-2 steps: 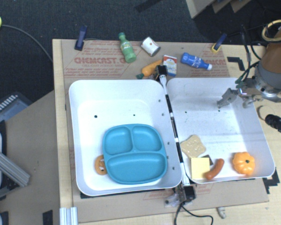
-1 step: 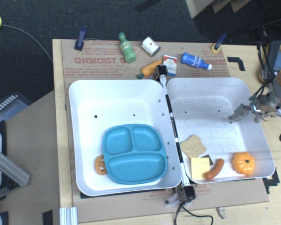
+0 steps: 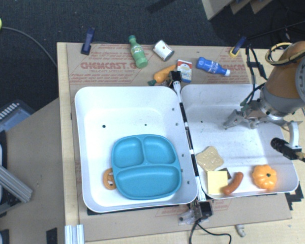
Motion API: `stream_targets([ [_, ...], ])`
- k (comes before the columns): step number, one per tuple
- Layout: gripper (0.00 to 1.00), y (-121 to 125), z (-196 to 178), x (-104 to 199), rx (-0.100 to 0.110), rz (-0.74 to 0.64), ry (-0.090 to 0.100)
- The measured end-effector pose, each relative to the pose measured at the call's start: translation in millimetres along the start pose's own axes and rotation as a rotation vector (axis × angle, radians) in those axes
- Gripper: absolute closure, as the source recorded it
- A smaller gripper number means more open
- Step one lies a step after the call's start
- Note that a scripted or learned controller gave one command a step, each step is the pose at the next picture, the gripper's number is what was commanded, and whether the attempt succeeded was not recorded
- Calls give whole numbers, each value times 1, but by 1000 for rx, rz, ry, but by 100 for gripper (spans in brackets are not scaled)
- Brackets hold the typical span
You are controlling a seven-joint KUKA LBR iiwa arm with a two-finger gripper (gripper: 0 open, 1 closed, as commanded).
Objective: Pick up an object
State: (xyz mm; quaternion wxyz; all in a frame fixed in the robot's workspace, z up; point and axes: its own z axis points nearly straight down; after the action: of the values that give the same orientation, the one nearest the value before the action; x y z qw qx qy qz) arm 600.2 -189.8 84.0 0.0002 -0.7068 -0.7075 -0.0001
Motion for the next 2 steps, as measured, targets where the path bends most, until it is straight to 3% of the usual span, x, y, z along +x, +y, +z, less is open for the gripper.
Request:
stream_targets([
  [1,0,-122,0,25,2,2,0],
  [2,0,-41,-77,32,-3,0,-1],
])
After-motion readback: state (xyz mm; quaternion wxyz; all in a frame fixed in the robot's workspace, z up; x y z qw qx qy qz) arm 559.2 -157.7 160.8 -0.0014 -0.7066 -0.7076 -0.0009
